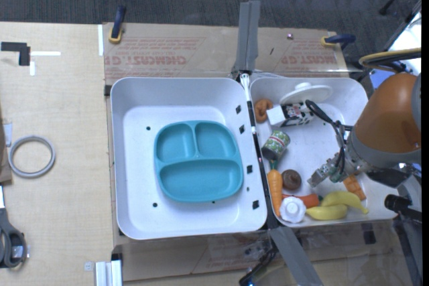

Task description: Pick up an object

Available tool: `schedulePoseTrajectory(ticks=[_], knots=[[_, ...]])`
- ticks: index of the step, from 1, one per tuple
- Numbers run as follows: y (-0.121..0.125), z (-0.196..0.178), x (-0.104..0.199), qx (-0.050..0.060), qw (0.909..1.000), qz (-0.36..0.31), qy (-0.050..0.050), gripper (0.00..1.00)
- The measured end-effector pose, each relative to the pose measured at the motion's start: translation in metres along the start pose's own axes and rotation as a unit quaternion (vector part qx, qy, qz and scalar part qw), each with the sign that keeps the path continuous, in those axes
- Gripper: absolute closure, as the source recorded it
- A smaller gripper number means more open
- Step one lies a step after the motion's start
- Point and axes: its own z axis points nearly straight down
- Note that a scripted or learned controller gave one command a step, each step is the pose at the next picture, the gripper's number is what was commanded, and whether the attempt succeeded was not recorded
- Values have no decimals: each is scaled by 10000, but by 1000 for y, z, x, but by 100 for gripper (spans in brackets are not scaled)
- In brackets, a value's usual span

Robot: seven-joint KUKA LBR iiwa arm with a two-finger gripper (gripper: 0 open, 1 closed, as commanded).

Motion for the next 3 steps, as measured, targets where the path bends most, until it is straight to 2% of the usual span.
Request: schedulePoseTrajectory(ticks=[1, 2, 3], knots=[[42, 9, -7, 9, 9811, 1937, -4, 100], [4, -25, -56, 0, 9949, 1006, -13, 100], [100, 8, -114, 6, 9697, 2445, -13, 100]])
